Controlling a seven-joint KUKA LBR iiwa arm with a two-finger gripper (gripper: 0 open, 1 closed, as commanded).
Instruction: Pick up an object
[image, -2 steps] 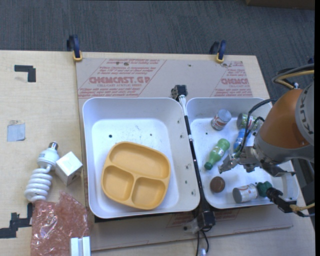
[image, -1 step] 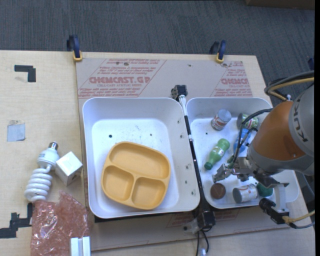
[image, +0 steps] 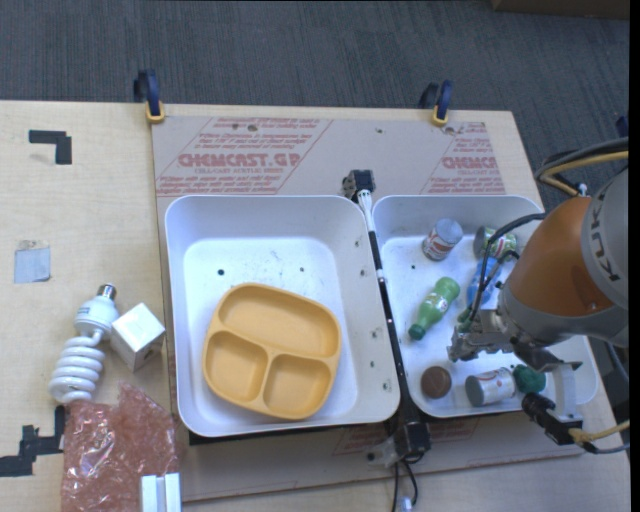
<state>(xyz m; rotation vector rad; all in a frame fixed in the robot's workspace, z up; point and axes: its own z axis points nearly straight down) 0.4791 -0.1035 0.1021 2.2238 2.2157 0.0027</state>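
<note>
Grey and orange, the arm (image: 565, 275) is seen over the right bin (image: 400, 215), its gripper (image: 470, 338) lowered between a green bottle (image: 433, 307), a brown disc (image: 435, 381) and a small can (image: 490, 386). Its grip state cannot be told. A yellow divided plate (image: 270, 350) is seen in the left bin (image: 260, 215).

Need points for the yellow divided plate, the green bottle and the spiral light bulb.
yellow divided plate (image: 272, 350), camera view, on the ridge between compartments.
green bottle (image: 435, 305), camera view, mid-body.
spiral light bulb (image: 80, 360), camera view, on the white coil.
</note>
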